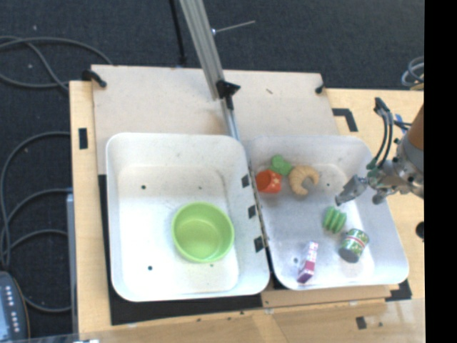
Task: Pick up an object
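The right bin (378,263) holds several small things: a red-orange piece (269,182) with a small green piece (280,165) behind it, a tan croissant shape (305,179), a ridged green piece (333,219), a small can (353,244) and a pink-and-purple carton (308,261). My gripper (364,193) hangs over the bin's right side, above and just right of the ridged green piece. Its fingers are spread open with nothing between them.
A lime green bowl (203,232) sits in the left bin (128,191). A slanted metal post (207,48) rises from the divide behind the two bins. Cables lie on the dark floor at the left.
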Robot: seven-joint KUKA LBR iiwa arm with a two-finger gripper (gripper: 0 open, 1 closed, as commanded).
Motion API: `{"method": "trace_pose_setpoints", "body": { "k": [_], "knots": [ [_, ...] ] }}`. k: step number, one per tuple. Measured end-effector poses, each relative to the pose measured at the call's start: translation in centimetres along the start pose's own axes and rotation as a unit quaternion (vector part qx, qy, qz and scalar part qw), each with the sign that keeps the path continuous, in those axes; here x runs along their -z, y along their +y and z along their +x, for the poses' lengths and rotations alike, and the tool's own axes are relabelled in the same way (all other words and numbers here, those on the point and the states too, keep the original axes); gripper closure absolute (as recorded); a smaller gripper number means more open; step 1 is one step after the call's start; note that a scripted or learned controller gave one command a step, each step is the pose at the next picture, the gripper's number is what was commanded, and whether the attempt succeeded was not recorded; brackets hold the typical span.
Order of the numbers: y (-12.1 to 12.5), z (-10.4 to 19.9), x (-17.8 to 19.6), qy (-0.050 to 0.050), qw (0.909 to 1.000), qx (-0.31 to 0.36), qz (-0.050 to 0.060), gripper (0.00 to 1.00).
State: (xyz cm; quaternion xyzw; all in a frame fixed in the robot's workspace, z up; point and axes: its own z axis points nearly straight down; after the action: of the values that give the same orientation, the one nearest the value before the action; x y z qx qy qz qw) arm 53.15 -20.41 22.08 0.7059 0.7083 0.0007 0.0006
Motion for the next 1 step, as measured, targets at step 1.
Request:
{"method": "trace_pose_setpoints", "body": {
  "k": [1],
  "knots": [
    [0.01, 0.00, 0.01, 0.000, 1.0000, 0.000, 0.000, 0.00]
  ]
}}
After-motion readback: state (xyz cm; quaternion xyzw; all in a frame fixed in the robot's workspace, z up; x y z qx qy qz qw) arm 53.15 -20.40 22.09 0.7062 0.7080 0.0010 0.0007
